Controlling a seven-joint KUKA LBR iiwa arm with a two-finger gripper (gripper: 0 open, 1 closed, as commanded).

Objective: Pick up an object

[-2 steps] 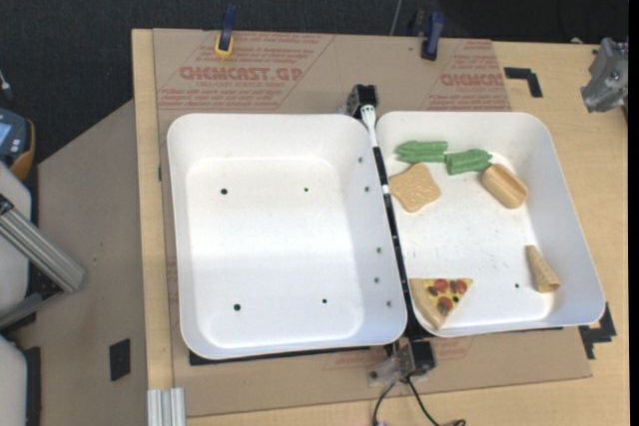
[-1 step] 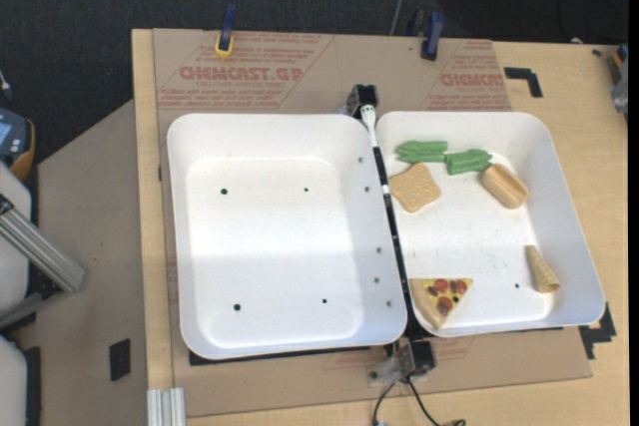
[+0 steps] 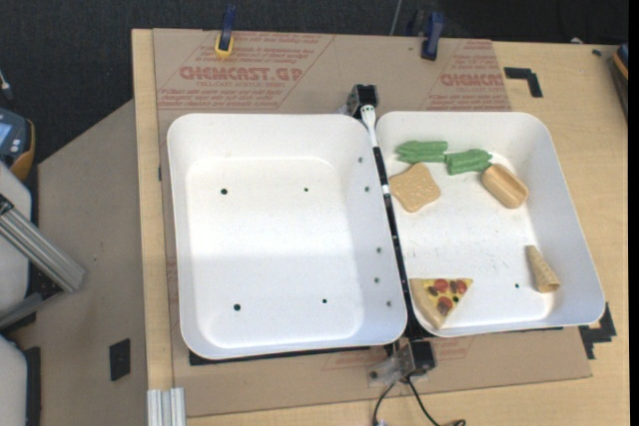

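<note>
Pizza slice [image 3: 442,297]: right bin's [image 3: 569,214] near-left corner.
Cone [image 3: 542,268]: near right wall.
Toast [image 3: 414,187]: beside the divider.
Bun [image 3: 503,185]: right of toast.
Green pieces [image 3: 444,155]: far end.
Left bin [image 3: 270,234]: white, on counter [image 3: 599,115].
Pincer: cannot tell its state.

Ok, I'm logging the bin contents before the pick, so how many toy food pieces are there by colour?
Green: 2, a long green pod-shaped piece and a shorter green pod-shaped piece.
Tan: 3, a flat toast-shaped slice, a rounded bun-shaped roll and a small cone-shaped piece.
Yellow with red dots: 1, a pizza-shaped wedge.
Total: 6.
</note>
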